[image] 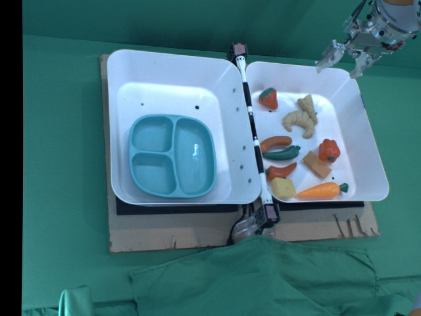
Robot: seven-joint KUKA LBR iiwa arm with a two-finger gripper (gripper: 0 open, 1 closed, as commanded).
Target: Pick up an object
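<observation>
The arm is cut off by the top right corner, so just its orange band and wrist show. The fingers [343, 59] hang spread apart and released, grasping nothing, above the far rim of the right bin [368, 151].

Two white bins sit on the counter [66, 143]. The left bin [125, 68], well to the left of the fingers, holds one teal divided plate [172, 156] with three compartments.

All nine toy foods lie in the right bin, below and left of the fingers. Nearest the fingers are one ginger-shaped piece [306, 105] touching one croissant [299, 122], with one strawberry [268, 98] farther left. Lower down lie one sausage [275, 143] and one dark green chili [282, 153], touching. One red pepper [329, 150] sits just beside one brown block [317, 164]. Farthest from the fingers are one red chili [281, 171], one yellow block [283, 187] and one carrot [321, 190].

What the brown and yellow blocks represent is hard to make out. A clamp at the near end of the divider between the bins is partly hidden by a green cloth [263, 278].
</observation>
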